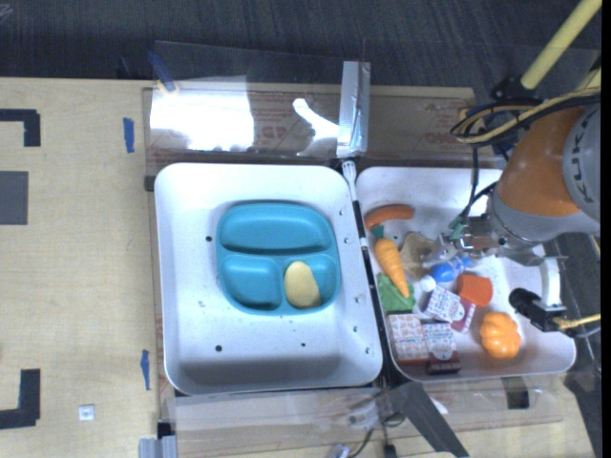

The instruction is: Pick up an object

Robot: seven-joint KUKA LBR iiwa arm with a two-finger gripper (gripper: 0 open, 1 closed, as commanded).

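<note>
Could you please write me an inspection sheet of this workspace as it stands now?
Surface: wooden bench bearing two white bins, left bin and right bin.
Job's things: carrot, orange fruit, red block, printed packets, all in the right bin.
Clutter: blue divided tray in the left bin, with a yellow item in one compartment.
Grippers: gripper low over the right bin's pile; fingers unclear.
Cables: yellow and black cables at the arm.
Surroundings: dark floor; clear panel behind the bins.
</note>
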